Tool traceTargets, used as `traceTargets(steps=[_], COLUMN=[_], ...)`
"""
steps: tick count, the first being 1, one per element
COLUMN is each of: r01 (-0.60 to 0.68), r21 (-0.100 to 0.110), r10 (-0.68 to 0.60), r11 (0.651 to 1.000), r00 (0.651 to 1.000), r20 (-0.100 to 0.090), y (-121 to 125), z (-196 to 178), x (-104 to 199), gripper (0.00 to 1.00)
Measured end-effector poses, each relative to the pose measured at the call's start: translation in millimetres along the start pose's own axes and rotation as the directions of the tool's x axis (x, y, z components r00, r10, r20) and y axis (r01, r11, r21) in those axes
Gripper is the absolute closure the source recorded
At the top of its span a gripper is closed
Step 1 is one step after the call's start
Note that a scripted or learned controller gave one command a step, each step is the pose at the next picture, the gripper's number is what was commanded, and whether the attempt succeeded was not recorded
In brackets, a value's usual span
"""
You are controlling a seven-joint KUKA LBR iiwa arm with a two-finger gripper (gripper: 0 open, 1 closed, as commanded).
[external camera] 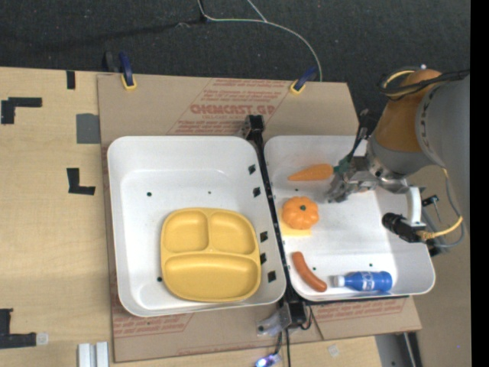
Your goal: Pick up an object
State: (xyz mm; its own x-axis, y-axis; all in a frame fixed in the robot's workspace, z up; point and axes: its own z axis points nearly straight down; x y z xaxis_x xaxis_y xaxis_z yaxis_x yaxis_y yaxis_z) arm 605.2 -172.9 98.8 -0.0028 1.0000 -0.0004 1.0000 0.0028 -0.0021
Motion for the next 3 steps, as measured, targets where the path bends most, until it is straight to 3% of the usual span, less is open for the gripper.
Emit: traceTargets(steps=[3], r01=[0.000], r21=[-0.008], r10=[0.000], r11=[1.000], r00=[1.000], r20=[0.000], y=[13.1], z=[-169.4], x=[21.3], gripper=[1.00])
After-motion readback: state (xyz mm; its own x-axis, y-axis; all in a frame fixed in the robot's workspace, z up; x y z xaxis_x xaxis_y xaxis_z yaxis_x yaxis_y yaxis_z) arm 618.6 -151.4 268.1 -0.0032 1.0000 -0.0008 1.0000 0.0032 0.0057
